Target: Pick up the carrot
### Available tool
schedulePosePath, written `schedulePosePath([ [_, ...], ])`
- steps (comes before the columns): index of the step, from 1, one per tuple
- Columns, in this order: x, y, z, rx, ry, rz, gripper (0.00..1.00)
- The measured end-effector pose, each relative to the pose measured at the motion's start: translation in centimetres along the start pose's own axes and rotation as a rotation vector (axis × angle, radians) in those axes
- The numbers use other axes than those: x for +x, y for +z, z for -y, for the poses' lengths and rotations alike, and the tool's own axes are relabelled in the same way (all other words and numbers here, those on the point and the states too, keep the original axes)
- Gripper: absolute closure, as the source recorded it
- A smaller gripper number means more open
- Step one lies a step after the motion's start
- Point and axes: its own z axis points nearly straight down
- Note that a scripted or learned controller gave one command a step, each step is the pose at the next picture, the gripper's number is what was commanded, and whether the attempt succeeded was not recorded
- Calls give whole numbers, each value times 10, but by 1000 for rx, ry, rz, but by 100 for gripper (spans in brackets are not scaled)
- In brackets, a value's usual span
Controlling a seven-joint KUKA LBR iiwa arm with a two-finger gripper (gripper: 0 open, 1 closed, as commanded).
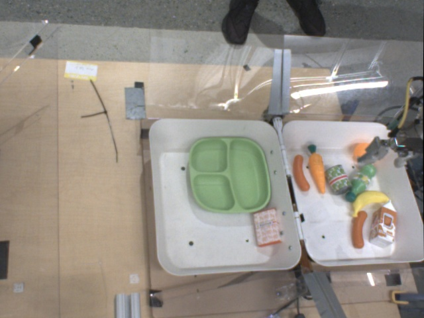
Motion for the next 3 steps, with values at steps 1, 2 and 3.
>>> schedulePosePath([
  [1,16,154,-15,3,3,-1,0],
  [2,60,175,-47,1,176,-1,0],
  [3,59,161,-49,-5,177,-1,100],
])
